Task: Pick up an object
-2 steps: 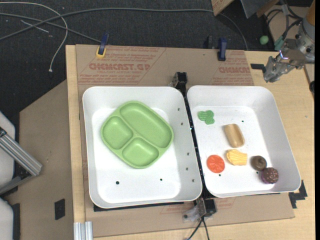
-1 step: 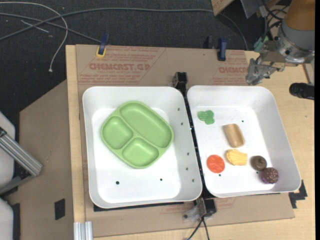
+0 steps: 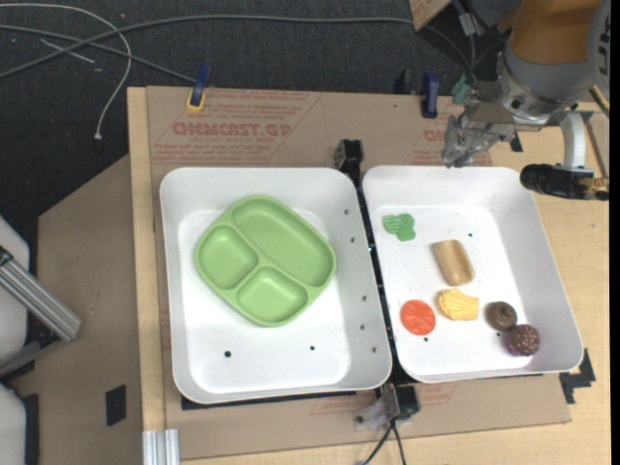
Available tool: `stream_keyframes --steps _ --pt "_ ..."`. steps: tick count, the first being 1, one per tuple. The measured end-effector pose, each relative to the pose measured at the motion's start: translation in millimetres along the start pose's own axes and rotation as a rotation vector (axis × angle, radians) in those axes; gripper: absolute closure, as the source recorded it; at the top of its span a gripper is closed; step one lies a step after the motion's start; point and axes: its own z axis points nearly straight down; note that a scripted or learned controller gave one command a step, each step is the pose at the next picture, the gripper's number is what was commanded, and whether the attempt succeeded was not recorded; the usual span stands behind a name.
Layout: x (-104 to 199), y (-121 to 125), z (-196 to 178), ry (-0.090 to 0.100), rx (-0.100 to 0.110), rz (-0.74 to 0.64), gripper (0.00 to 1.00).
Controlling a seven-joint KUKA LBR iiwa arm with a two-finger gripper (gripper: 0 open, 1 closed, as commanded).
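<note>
— Where do we see the gripper [image 3: 469, 153]?
— Above the far rim of the right bin [image 3: 542, 250]; we cannot tell how its jaws stand.
— And the objects?
— The tan bread roll [image 3: 452, 261] and orange slice [image 3: 418, 317] lie inside that bin.

green tray [image 3: 265, 258] | white bins [image 3: 184, 260] | orange disc [image 3: 418, 317] | yellow piece [image 3: 459, 305] | tan roll [image 3: 452, 261]

a grey robot arm [image 3: 542, 27] with an orange band above the wrist enters from the upper right corner, angled downward and leftward. its two-finger gripper [image 3: 465, 151] hangs at the arm's lower end, pointing down; the fingers are too blurred to read.
</note>
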Motion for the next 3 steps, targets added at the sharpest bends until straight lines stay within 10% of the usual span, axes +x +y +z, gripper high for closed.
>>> stream_keyframes --steps 3 --pt "144.5 -7.3 71.3 0.0 0.004 0.0 1.0"
